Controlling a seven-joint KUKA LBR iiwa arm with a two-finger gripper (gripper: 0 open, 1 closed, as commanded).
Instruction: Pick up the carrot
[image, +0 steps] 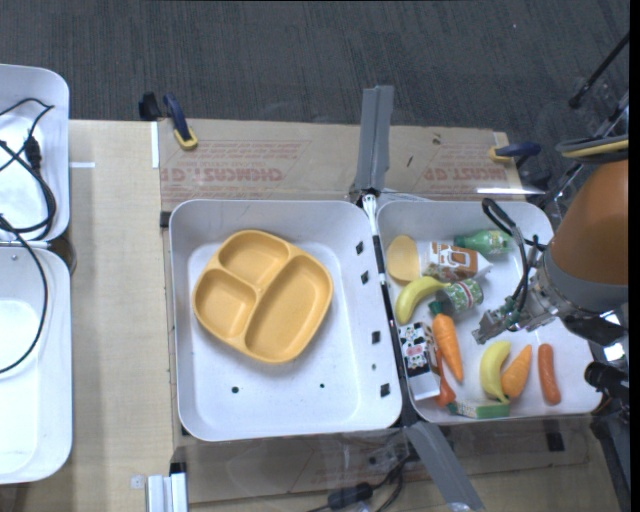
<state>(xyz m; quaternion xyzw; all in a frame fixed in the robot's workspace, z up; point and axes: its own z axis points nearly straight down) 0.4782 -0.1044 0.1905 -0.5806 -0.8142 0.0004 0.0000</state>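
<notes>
Camera view puts the carrot (448, 346) in the right bin (520, 212), lying lengthwise near the bin's left wall, just right of a small black-and-white carton (416, 349) and below a banana (420, 294). The gripper (507, 318) hangs a little to the carrot's right, above the bin floor; I cannot tell how the claw is set, because its tip is a small metallic blur. Nothing is visibly held.

Risks, as I judge them:
- Wrong target. Three similar items lie close by: an orange wedge-shaped piece (517, 371), a slim orange-red stick (548, 373) and a second banana (493, 370). A descent from the present position would land nearer to these than to the carrot.
- Crowding. Carton and carrot lie almost touching, so one finger may land on the carton.
- Slip. The carrot is tapered, smooth and glossy, probably hard plastic; a grip near the narrow end may squeeze it out.

The left bin (200, 400) holds a matte yellow three-part tray (262, 294) with rounded corners. Both bins are smooth white.
</notes>
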